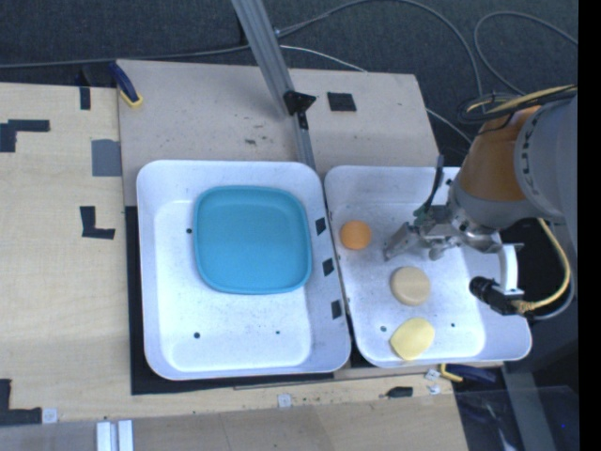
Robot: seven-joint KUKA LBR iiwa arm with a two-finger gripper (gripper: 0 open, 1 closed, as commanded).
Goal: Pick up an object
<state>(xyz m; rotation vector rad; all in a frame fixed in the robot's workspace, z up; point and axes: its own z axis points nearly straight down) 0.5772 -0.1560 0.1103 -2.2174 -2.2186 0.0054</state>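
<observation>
In the right bin (376,188) lie three objects: an orange ball (355,235) near the left wall, a beige round piece (410,286) in the middle, and a yellow lump (412,337) at the front. My gripper (409,248) reaches in from the right and hangs over the bin's middle. It sits just right of the orange ball and just above the beige piece. Its fingers (391,248) are spread open with nothing between them.
The left bin (152,252) holds a blue square plate (252,238). A slanted metal bar (272,54) runs down to the gap between the bins. Cables (549,280) loop at the right beside the arm's orange band (488,163).
</observation>
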